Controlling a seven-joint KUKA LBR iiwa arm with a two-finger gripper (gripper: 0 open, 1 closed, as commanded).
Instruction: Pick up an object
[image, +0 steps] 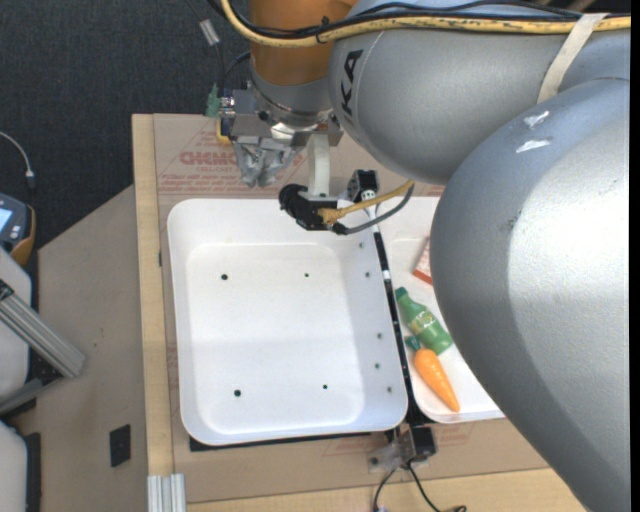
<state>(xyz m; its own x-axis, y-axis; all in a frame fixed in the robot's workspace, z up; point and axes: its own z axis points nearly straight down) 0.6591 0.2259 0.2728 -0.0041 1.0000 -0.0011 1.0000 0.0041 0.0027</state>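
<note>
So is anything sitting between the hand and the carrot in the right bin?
Yes. The hand hangs above the left bin's far rim, while the carrot lies in the right bin. Between them run the bins' adjoining walls, and the green bottle lies touching the carrot's top.

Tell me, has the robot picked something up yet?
Not yet. The end effector hangs above the far edge of the left bin, with nothing visible between its fingers. The green bottle and the carrot lie in the right bin. The picking is all left.
</note>
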